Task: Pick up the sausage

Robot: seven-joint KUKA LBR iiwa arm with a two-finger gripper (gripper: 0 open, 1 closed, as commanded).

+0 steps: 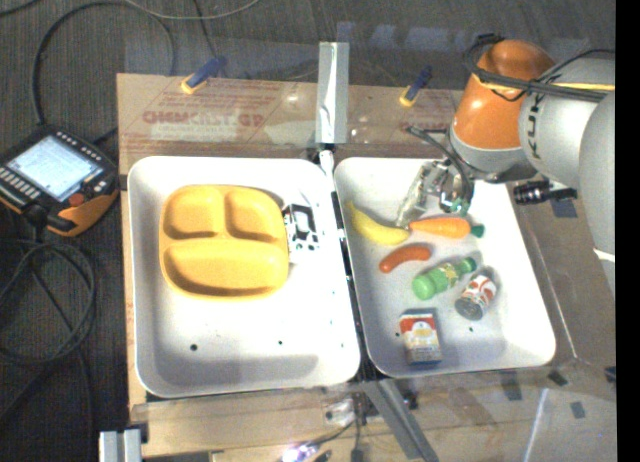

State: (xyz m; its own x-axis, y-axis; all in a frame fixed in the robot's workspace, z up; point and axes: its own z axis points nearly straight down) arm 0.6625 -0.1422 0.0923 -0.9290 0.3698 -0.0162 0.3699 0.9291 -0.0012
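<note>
Red-orange sausage (404, 257) lies loose mid right bin (530, 335), between banana (372, 225) and green bottle (443, 277). Gripper (437, 193) hovers near the bin's far edge above the carrot (443, 228) (can't tell its grip state). Pick not done.

I see two white bins: the left bin (150, 350) carries a yellow-orange divided tray (225, 240) and a small black-and-white patterned scrap (301, 229) by its right wall. In the right bin (530, 340), the sausage (404, 257) is red-orange, the banana (374, 226) yellow, the carrot (440, 228) orange with a green tip. The bottle (443, 277) is green, the can (477, 296) red and white with a silver top, and the carton (422, 337) near the front edge red, white and blue. The arm (570, 130) is grey with an orange band (500, 100).
</note>
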